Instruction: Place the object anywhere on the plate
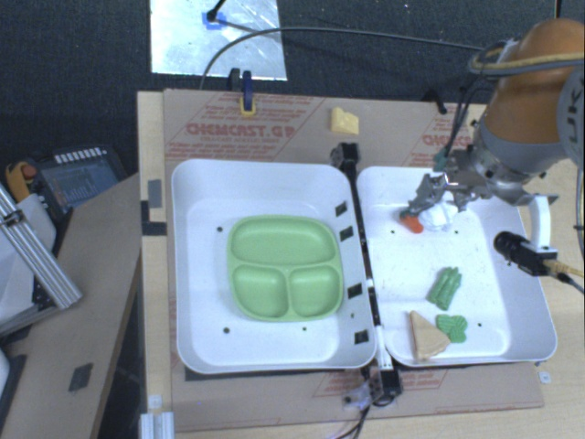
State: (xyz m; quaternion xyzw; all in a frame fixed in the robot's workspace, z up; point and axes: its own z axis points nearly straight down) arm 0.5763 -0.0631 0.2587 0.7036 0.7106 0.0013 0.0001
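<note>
My pincer (430, 201) is low in the right bin (521, 273), over one orange-and-white object (428, 218); can't tell its opening or whether it grips. One green plate (279, 268) in left bin (196, 245). Two green pieces, one tan wedge (425, 334).

grey arm (539, 144) with broad orange band (546, 46), thin dark cables (462, 108) alongside, metal two-finger gripper (422, 204) at the tip.
</note>
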